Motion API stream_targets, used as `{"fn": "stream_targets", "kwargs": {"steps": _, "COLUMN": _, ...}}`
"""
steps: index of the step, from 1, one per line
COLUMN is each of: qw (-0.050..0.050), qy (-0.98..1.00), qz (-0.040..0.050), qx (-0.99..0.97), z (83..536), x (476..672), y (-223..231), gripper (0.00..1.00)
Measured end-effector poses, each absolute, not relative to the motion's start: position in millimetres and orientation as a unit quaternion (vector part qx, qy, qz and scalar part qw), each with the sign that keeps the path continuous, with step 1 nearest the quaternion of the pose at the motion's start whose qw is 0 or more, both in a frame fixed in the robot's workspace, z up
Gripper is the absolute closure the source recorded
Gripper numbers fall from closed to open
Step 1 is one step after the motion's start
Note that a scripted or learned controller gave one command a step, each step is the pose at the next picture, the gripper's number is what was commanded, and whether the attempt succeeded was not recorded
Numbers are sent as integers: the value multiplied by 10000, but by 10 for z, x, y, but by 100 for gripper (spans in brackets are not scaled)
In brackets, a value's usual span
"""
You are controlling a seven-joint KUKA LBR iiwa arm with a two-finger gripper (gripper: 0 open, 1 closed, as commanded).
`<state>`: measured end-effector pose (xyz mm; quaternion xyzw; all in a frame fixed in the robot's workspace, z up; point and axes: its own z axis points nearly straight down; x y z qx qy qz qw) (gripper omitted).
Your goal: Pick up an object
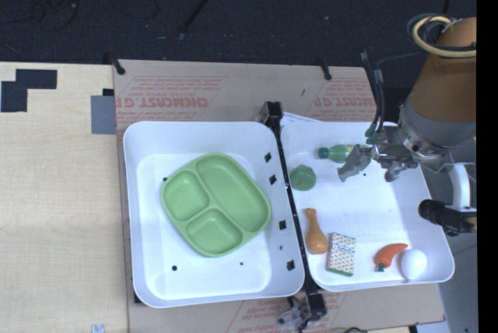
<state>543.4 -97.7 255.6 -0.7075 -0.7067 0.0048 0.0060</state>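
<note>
Cardboard (194,94) with mirrored red print, unreadable, lies under two bins.
Gripper (373,166), fingers apart, holds nothing, right of the green bottle (336,153) in the right bin (405,203).

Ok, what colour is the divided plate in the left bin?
Light green. The divided plate shows plainly in the camera view, lying in the left bin.

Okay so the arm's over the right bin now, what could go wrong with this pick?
1. The gripper hangs beside the small green bottle near the right white bin's far wall; closing there might nudge the bottle away instead of catching it.
2. The round dark green lump lies close by, so a sweep could knock it.
</note>
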Motion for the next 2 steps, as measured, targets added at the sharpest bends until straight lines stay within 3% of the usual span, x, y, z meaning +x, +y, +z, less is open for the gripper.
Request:
{"fn": "stream_targets", "kwargs": {"steps": 1, "qw": 16, "qy": -7073, "qz": 10, "qx": -7069, "z": 2625, "x": 5454, "y": -979, "gripper": 0}}
{"fn": "stream_targets", "kwargs": {"steps": 2, "qw": 20, "qy": -7071, "qz": 15, "qx": -7071, "z": 2020, "x": 5504, "y": -1002, "gripper": 0}}
